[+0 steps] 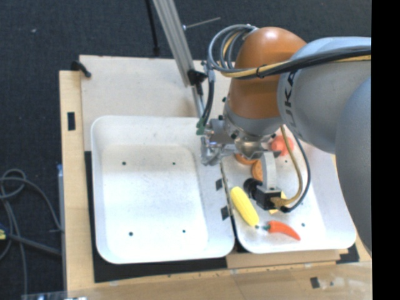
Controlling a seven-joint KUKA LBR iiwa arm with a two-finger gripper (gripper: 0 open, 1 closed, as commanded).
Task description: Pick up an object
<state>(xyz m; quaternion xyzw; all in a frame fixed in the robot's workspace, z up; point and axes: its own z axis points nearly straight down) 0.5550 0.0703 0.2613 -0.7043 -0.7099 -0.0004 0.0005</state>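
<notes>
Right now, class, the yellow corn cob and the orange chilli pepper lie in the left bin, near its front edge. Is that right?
Not quite. The camera view shows the corn cob and the chilli pepper in the right bin, near its front edge.

A yellow toy corn cob (244,206) lies slanted near the right bin's (325,233) left edge. Just beside its lower end, an orange-red toy chili pepper (284,230) with a green stem lies near the bin's front edge.
</notes>
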